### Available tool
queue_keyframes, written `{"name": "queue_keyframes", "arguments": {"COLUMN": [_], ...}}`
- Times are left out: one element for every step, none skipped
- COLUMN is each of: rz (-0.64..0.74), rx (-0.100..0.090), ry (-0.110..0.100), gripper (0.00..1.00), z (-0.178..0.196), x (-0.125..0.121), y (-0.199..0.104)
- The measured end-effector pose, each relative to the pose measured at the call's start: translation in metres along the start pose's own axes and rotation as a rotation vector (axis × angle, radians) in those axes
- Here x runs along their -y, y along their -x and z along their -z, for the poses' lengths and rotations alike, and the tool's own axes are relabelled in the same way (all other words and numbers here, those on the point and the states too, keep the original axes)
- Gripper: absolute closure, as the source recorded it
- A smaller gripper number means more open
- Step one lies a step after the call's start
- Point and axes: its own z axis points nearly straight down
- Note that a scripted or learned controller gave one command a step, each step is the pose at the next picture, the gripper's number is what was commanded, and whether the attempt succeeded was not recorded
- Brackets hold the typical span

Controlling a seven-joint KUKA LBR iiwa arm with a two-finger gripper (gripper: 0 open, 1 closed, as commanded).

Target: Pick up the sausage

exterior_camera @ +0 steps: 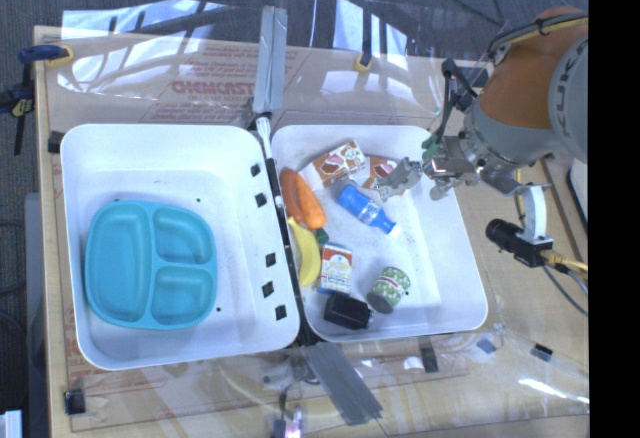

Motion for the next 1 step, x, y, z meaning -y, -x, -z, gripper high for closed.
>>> {"name": "queue_keyframes", "arguments": {"rz": [0.064], "rx": [0.001], "ry": [0.004], "gripper": [0.0], "z": [0.0248], "x": [-0.059], "y": [0.0057]}}
